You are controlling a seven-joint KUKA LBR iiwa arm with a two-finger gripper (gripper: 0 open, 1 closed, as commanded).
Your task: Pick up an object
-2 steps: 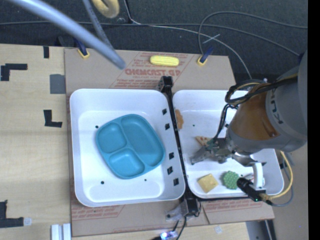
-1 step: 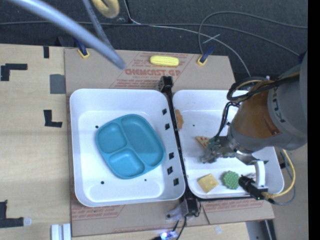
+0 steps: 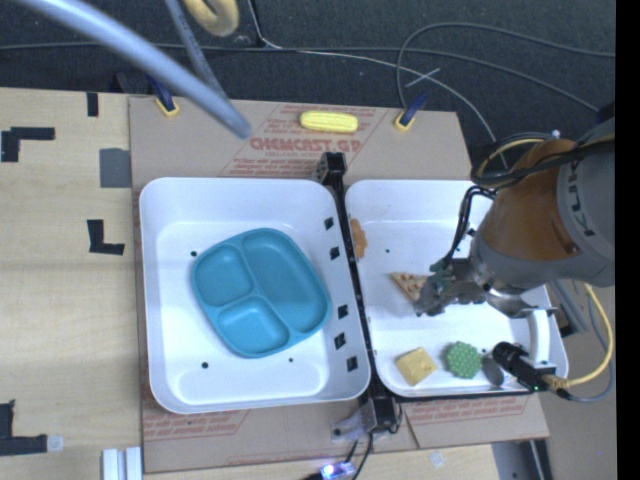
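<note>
A pizza slice (image 3: 405,284) is seen in the right bin (image 3: 400,200), near its middle, flat on the white floor. The gripper (image 3: 437,296) is placed just to the right of it, low over the floor; its dark fingers are close to the edge of the slice, but whether they are wide or narrow cannot be told from this angle. Nothing is seen between them.

At the near side of the same bin a yellow block (image 3: 415,365) is laid, and just right of it a green ball (image 3: 462,359). A small orange piece (image 3: 356,236) is seen at the left wall of this bin. The arm (image 3: 545,218) is stretched in from the right, over the right wall.

In the left bin (image 3: 160,268) a blue tray (image 3: 260,290) with three compartments is laid. On the cardboard behind the bins a corn cob (image 3: 328,122) is placed.
</note>
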